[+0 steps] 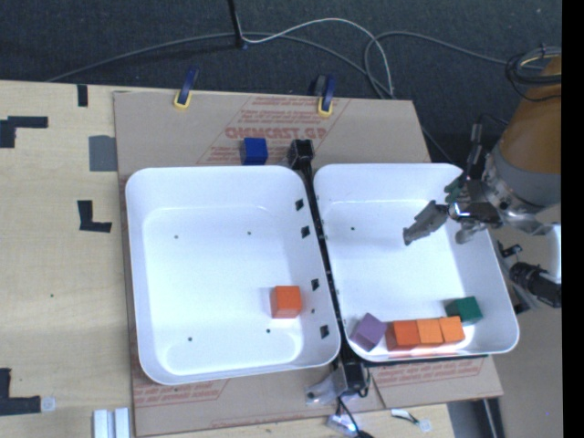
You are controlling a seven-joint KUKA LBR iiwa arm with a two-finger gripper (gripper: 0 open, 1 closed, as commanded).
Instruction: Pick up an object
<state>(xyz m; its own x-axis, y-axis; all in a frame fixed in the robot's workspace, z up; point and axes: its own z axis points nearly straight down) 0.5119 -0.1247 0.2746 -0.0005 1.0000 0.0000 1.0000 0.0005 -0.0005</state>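
The counter [55, 272] is pale wood, with a cardboard sheet [274, 126] laid over it under the two bins. The left bin [146, 199] and the right bin [474, 272] sit side by side, their inner walls touching along a line of black clips [310, 235].

The arm [534, 144] comes in over the counter's right edge, grey with an orange band, and hangs above the far right corner of the right bin. Its gripper [438, 222] points left and down over the bin's far half, above bare white floor. The fingers [420, 226] stand spread apart, released, with nothing between them.

In the left bin an orange cube [286, 301] lies alone near the near right corner, just beside the inner wall.

In the right bin the blocks lie along the near wall. A row of orange blocks [424, 333] sits against that wall, touching one another. A purple block [368, 331] lies at the row's left end, tilted, near the bin's near left corner. A green block [465, 309] sits just beyond the row's right end. All are well apart from the gripper.

A blue block [255, 150] rests on the cardboard beyond the left bin's far wall. Two clamps [186, 89] grip the cardboard's far edge
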